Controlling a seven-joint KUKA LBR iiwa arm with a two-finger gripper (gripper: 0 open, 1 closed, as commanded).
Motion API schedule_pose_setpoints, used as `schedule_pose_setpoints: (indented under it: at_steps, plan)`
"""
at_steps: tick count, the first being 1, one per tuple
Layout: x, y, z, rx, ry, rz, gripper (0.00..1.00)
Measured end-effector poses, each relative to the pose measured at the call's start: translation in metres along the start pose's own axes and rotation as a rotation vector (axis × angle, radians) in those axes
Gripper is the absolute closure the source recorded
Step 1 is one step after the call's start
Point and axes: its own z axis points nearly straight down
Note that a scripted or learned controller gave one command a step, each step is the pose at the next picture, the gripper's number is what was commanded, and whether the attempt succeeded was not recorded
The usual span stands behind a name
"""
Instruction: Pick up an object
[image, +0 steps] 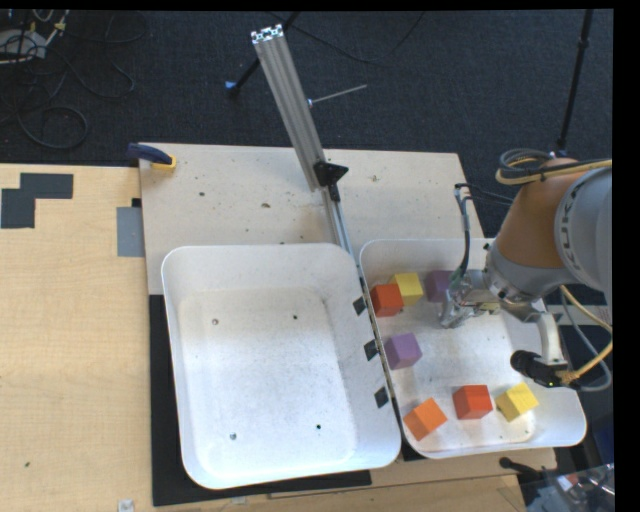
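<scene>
The grey KUKA arm with an orange band (545, 235) is seen reaching in from the right of the frame, its two-finger gripper (458, 312) lowered into the upper part of the right shallow white plastic bin (560, 425). Whether the jaws are wide, narrow or closed on anything cannot be told; no block is seen between them, so the pick is judged as not yet done. Closure on a block and a lift are judged to remain.

The candidate objects are small matte cubes with crisp edges, apparently foam or painted wood. A purple cube (437, 284) lies just beside the gripper at its upper left and is partly hidden by it; a yellow cube (408, 288) and a red-orange cube (387, 298) are set touching, further left. A second purple cube (403, 350) sits at mid-bin, near the dividing edge. Along the lower edge, an orange cube (426, 417), a red cube (472, 401) and a second yellow cube (517, 401) are ranged. The left shallow white bin (190, 300) shows a smooth, speckled floor.
</scene>
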Motion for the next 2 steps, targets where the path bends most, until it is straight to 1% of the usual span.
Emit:
schedule_pose_setpoints:
  at_steps: [1,2]
  plan:
    - [-0.009,-0.001,-0.061,-0.007,-0.003,0.001,1.0]
    - [-0.01,-0.001,-0.109,-0.007,-0.002,-0.007,1.0]
